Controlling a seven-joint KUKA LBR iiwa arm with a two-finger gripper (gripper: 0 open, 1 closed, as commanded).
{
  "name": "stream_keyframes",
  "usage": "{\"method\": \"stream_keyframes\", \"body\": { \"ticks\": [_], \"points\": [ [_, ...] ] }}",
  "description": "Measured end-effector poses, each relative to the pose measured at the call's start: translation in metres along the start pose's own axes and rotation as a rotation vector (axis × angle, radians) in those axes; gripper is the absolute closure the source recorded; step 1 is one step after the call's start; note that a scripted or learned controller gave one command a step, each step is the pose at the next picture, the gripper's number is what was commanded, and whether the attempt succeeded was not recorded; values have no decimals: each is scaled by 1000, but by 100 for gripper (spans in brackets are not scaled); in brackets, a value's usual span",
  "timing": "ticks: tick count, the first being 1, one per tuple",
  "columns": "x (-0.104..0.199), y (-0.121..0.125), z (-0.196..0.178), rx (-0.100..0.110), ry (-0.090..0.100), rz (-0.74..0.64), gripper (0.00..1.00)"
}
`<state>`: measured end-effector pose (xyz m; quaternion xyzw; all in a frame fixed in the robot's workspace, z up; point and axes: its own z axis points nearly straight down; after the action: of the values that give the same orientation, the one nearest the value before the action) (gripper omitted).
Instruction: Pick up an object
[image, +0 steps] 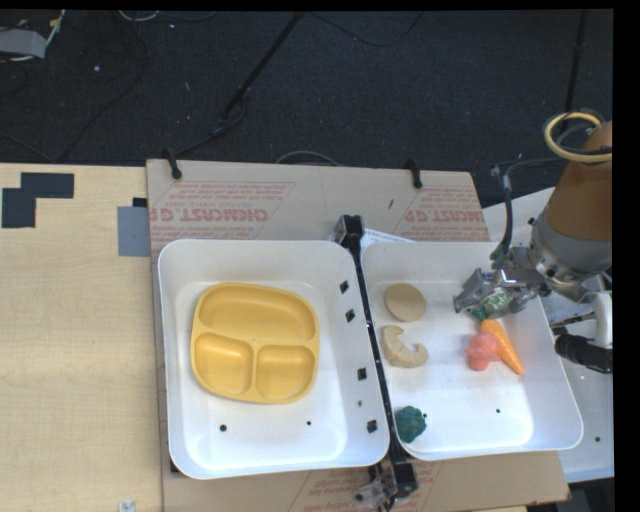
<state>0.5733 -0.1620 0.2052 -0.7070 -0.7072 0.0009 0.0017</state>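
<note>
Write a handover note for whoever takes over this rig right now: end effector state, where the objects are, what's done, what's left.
End effector: low over the right bin, at its upper right, just above the orange carrot; nothing seen held.
Right bin: carrot and pink piece touching, round tan disc, curved tan piece, green item at the front left corner.
Left bin: yellow divided plate.
Done: approach only.
Left: grasp and lift an object.

Open floor at right bin (520, 425) front; carrot (503, 344) and pink toy (483, 351) crowded together beside gripper (487, 298).
</note>
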Motion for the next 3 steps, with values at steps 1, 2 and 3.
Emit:
{"method": "stream_keyframes", "body": {
  "ticks": [1,2,3],
  "points": [
    [-2,4,44,3,0,1,0],
    [-2,2,109,5,1,1,0],
    [0,2,118,0,2,1,0]
  ]
}}
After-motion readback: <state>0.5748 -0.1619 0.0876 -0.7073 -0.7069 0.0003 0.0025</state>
